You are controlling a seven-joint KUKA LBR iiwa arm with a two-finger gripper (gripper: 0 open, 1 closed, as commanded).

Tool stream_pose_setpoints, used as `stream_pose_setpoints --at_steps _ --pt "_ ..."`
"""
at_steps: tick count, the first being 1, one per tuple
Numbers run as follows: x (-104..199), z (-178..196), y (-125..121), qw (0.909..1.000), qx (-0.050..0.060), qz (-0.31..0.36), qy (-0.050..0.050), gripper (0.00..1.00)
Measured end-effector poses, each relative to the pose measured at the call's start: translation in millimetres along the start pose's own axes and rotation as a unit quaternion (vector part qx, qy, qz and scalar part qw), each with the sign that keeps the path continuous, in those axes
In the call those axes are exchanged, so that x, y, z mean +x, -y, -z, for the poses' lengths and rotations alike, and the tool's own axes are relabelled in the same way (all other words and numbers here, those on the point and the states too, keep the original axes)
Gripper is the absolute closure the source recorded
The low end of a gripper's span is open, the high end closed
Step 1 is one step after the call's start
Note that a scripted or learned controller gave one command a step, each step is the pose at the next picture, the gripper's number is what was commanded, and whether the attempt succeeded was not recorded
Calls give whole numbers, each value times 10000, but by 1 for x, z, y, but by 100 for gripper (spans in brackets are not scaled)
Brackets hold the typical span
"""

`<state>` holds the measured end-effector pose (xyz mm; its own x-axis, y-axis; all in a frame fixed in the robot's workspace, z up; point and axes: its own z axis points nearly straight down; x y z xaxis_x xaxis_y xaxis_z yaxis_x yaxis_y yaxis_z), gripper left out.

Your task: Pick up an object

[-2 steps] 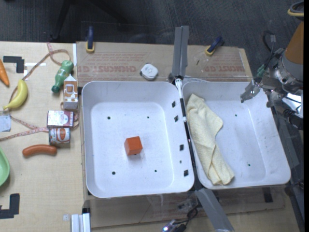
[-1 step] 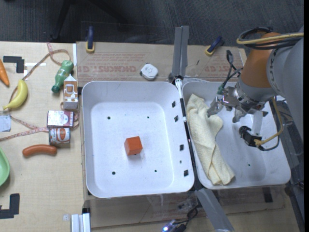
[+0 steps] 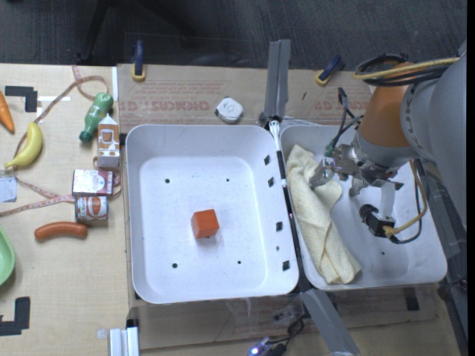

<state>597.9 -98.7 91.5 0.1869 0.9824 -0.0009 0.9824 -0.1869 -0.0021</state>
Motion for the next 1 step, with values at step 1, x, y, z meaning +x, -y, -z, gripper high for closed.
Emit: stream_pose_setpoints --at_steps 1 --pt "-2 9 0 10000 3 -26 1 100"
